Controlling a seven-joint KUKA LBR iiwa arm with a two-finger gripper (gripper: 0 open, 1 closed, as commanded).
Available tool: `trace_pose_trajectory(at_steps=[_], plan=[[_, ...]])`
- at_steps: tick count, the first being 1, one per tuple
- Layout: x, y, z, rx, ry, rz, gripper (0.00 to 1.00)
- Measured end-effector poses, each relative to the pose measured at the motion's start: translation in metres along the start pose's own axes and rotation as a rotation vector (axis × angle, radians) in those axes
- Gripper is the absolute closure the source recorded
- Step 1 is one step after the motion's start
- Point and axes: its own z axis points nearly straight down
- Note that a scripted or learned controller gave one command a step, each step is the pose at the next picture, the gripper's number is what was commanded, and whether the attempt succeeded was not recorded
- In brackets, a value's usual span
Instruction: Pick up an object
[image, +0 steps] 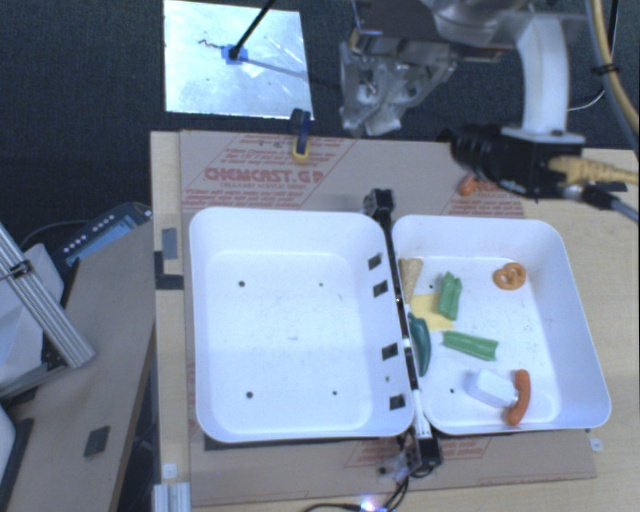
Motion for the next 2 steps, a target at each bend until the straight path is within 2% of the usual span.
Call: trace_pose_trajectory(at_steps=[2], plan=[[0.000,0.001,-0.022,-0.004,0.002,-0.002,1.00]])
